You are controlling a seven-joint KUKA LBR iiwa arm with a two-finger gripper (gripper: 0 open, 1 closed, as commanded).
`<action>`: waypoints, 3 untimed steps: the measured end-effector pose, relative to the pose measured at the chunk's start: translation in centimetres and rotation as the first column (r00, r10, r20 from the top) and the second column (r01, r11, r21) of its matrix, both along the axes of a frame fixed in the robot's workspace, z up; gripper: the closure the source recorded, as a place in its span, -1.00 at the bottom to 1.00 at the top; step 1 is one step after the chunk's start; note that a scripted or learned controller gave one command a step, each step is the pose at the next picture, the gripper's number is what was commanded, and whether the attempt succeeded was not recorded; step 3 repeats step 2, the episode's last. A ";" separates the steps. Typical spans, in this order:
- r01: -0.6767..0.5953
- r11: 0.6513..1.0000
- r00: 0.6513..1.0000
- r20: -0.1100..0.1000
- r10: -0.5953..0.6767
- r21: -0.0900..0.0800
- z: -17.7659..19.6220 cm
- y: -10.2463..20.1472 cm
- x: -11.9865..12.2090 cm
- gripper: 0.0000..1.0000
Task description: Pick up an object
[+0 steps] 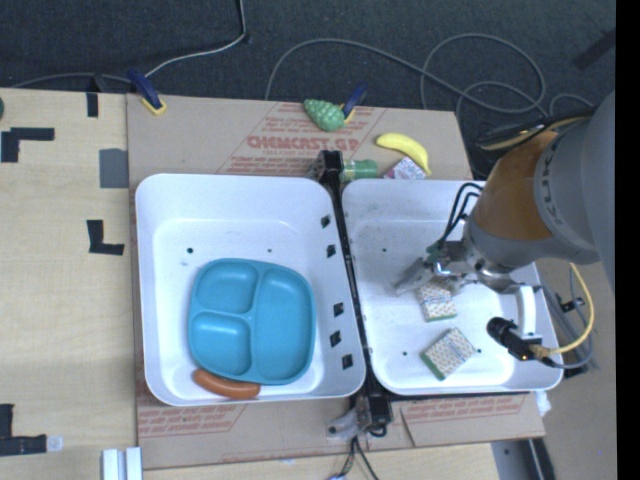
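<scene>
In the right bin [400, 208] lie two small patterned packets: one [437, 304] near the middle and one with a green edge [449, 352] closer to the front wall. My gripper [427, 276] hangs low over the bin, just above and left of the middle packet. It stands open with nothing between its fingers; one grey finger [407, 281] points down-left toward the bin floor. The grey arm with its orange band [510, 193] reaches in from the right.
The left bin [165, 218] holds a blue divided plate [250, 320] and an orange sausage-shaped toy [227, 384] at its front. Behind the bins on the cardboard lie a green toy [325, 114], a yellow banana [403, 150] and a small packet [405, 171]. Cables trail at the back.
</scene>
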State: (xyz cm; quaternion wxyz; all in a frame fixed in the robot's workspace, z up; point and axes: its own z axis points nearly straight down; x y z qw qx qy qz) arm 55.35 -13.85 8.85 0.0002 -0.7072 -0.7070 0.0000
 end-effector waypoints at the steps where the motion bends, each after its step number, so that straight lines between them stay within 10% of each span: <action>1: 0.000 1.000 1.000 0.001 0.000 -0.001 1.0 0.0 0.0 1.00; 2: -0.003 1.000 1.000 0.001 0.003 0.001 9.6 8.4 -0.6 1.00; 3: -0.003 1.000 1.000 0.001 0.003 0.001 9.6 8.4 -0.6 1.00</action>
